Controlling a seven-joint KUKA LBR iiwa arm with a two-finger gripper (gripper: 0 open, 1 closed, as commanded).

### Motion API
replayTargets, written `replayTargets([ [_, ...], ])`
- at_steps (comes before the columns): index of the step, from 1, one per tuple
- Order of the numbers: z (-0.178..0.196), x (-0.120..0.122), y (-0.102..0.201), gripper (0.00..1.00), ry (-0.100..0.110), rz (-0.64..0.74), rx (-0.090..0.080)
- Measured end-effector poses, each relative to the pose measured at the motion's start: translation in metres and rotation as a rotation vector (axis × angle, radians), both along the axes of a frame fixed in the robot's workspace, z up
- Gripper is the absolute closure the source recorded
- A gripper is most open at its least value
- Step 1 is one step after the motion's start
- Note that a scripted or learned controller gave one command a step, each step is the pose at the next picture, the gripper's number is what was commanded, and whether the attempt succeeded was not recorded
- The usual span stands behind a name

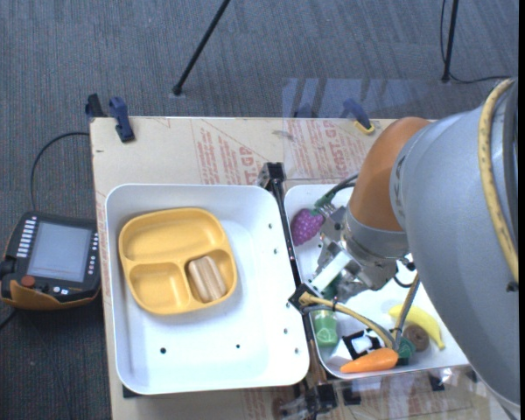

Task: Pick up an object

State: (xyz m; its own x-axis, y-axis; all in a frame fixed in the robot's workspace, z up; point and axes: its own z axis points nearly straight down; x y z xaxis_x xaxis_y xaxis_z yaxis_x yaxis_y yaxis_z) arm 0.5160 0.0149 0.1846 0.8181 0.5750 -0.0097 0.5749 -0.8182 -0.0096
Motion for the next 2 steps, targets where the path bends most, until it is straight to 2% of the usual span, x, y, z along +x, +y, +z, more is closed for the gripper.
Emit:
replayTargets([
  [1, 0.020, 0.041, -0.054, 1.00, -0.006, -0.252, -0.003],
  [2, 0.111, 0.045, -0.141, 1.00, -0.014, -0.372, -0.004],
])
